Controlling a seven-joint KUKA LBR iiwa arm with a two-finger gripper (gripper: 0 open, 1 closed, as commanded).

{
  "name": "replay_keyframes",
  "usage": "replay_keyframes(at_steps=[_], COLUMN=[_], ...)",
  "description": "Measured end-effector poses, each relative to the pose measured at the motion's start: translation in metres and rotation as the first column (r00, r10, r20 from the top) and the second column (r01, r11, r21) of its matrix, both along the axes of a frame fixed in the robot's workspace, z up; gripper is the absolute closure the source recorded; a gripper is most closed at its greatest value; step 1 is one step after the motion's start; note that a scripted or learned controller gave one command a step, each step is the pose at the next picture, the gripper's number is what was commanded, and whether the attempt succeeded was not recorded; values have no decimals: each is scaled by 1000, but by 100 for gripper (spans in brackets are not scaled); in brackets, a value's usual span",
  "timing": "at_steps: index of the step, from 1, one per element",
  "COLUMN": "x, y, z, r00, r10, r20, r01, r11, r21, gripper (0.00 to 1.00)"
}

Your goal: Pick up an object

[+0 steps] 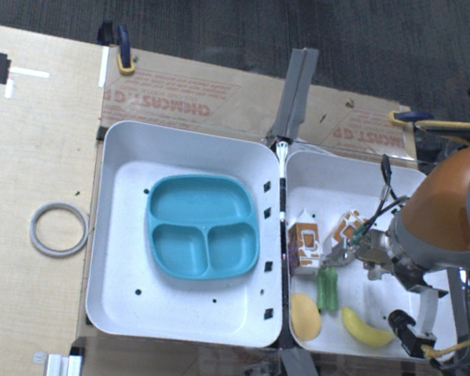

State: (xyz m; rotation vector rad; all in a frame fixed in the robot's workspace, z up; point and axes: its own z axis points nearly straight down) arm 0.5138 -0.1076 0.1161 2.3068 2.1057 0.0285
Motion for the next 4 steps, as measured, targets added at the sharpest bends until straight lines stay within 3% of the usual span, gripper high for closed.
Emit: replay_keyframes(at_steps=[1, 2, 3, 4], x=[-7, -36, -36, -6], y=[2, 12, 11, 59], z=[-12, -24, -16, 172], r00=[983, 949, 950, 980], r10=[182, 315, 311, 198], r20=[3, -27, -26, -27], r01=[-182, -315, -311, -198], r11=[983, 949, 950, 980], r21=[-19, 2, 2, -1], gripper=[0, 0, 100, 100])
